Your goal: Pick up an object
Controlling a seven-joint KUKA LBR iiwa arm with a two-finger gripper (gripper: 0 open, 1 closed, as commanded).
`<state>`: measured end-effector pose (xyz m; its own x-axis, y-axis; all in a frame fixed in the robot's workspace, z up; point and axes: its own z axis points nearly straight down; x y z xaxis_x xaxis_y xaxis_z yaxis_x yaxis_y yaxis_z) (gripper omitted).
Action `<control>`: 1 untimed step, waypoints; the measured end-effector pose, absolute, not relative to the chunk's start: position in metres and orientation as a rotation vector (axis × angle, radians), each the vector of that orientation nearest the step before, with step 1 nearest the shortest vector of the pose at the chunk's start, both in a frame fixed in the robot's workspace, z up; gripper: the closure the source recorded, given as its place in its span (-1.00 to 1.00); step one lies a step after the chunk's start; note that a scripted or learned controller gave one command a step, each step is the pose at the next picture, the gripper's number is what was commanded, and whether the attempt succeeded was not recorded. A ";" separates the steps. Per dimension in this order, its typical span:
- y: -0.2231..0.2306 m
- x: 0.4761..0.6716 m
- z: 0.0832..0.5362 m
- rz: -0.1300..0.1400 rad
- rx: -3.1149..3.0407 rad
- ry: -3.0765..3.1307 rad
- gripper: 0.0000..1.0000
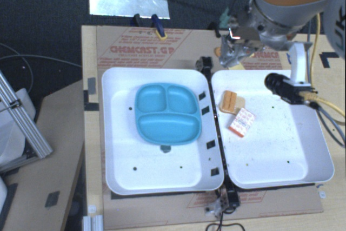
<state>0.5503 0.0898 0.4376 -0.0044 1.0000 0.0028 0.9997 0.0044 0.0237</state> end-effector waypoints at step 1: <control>0.174 0.512 0.419 0.004 2.209 2.237 1.00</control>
